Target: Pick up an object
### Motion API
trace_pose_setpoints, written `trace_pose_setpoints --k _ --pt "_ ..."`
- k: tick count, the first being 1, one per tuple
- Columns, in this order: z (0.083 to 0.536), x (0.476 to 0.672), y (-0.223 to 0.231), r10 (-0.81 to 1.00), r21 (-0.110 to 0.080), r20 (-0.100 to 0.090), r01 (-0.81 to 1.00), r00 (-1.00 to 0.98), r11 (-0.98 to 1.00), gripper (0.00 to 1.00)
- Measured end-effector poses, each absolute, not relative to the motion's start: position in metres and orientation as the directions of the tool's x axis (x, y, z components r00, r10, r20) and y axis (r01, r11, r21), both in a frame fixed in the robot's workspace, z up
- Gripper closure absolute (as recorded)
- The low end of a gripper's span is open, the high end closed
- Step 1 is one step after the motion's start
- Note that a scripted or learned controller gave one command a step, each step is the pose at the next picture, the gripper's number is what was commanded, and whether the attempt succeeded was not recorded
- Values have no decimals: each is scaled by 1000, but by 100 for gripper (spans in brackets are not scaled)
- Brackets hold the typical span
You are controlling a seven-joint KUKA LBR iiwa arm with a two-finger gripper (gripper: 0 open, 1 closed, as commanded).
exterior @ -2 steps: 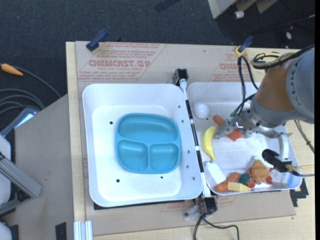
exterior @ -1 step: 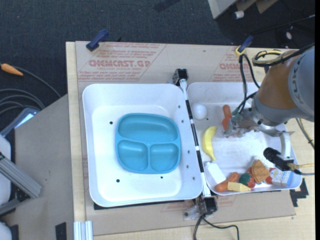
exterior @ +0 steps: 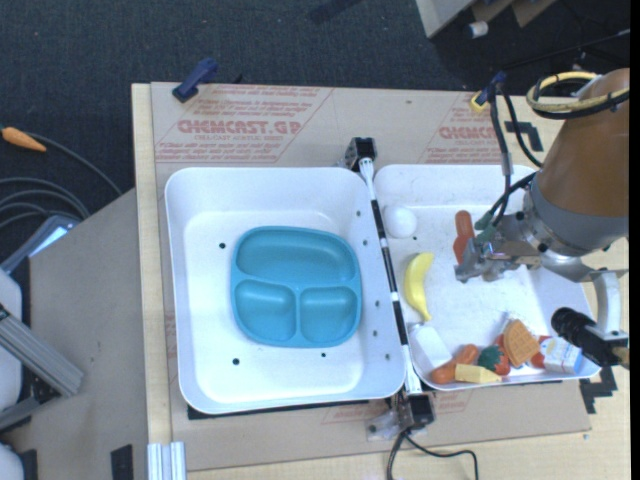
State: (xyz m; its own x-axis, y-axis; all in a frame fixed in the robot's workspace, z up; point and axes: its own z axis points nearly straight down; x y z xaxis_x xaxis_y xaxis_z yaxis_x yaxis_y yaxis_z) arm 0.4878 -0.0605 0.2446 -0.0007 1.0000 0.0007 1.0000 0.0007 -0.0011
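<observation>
The right bin holds toy food. A red sausage lies near its middle, and a yellow banana lies to the left by the divider. A white egg sits above the banana. My gripper hangs low over the bin just below and right of the sausage, close to its lower end. Nothing shows held in it. The grey and orange arm covers the bin's right part.
A pile of small toy foods fills the right bin's front corner, with a white block beside it. The left bin holds a blue divided plate. A black clip sits where the bins meet at the back.
</observation>
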Motion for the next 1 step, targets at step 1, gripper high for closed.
trace_pose_setpoints --k 1 --pt "252 514 -16 1000 0 0 1000 -1 1 100"
